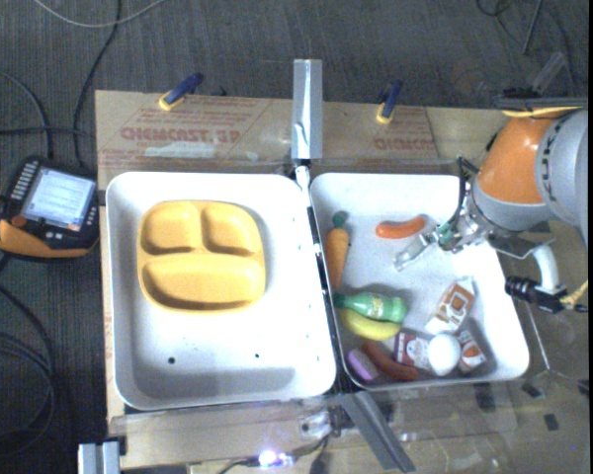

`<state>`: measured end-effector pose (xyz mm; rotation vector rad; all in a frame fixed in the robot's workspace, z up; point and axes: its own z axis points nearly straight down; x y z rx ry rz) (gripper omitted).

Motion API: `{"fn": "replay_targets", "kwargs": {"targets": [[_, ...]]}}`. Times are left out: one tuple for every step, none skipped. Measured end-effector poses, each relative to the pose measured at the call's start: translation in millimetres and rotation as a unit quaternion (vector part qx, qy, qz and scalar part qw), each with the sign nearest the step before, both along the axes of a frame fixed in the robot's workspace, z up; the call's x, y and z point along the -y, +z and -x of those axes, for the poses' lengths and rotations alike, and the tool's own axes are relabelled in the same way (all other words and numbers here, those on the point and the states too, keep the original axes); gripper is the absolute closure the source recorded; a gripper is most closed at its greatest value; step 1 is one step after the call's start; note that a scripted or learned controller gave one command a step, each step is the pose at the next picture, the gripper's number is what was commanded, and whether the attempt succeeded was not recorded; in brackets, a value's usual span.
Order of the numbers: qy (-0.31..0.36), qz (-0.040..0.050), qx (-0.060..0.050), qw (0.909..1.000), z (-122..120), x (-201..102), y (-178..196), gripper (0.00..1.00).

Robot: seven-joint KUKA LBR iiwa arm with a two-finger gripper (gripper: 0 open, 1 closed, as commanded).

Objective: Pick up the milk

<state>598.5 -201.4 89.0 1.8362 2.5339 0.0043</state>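
Both bins: smooth white plastic, semi-gloss w/ soft sheen; left bin (119,294), right bin (509,339). Yellow tray (204,255): moulded plastic, smooth, slight shine on the ridges. Tabletop (208,131): brown board, looks like wood or card, matt, printed lettering. Upright strip (306,107) btwn bins: bare metal, brushed grey. Clamps (181,90): blue/yellow plastic, glossy. Pincer (427,246): shiny metal parts, reflective. Arm shell (519,171): orange, smooth, glossy, plastic or painted. Milk (452,307): carton, printed paperboard look, fairly matt. Carrot (336,250), sausage (402,228), green bottle (374,306): toy plastic, glossy highlights. Floor (227,18): dark carpet, rough, matt.
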Motion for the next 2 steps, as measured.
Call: {"fn": "replay_targets", "kwargs": {"targets": [[0.077, -0.0025, 0.002, 0.997, 81.2, 17.4, 2.5, 0.0], [0.077, -0.0004, 0.005, 0.997, 79.0, 18.1, 12.0, 1.0]]}}
